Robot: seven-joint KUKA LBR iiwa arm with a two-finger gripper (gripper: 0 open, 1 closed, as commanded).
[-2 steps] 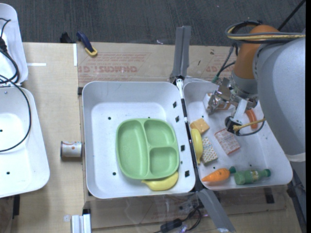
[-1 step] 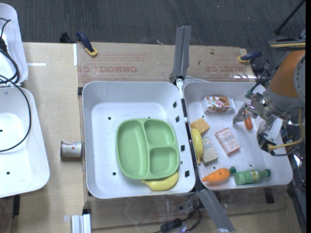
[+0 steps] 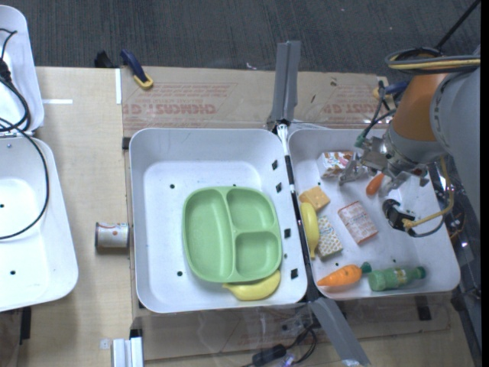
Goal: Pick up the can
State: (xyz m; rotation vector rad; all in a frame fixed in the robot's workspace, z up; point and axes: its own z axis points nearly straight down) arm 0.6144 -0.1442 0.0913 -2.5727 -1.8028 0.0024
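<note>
We read mirrored red lettering, roughly "CHEMCNS", on the cardboard sheet behind the bins; the labels on the packets are too small to make out. The can lies on its side on the wooden bench just left of the left bin, long axis left-right, its lighter end facing left. The gripper hangs over the right bin near a small orange item, and we cannot tell whether it is apart or together.
</note>
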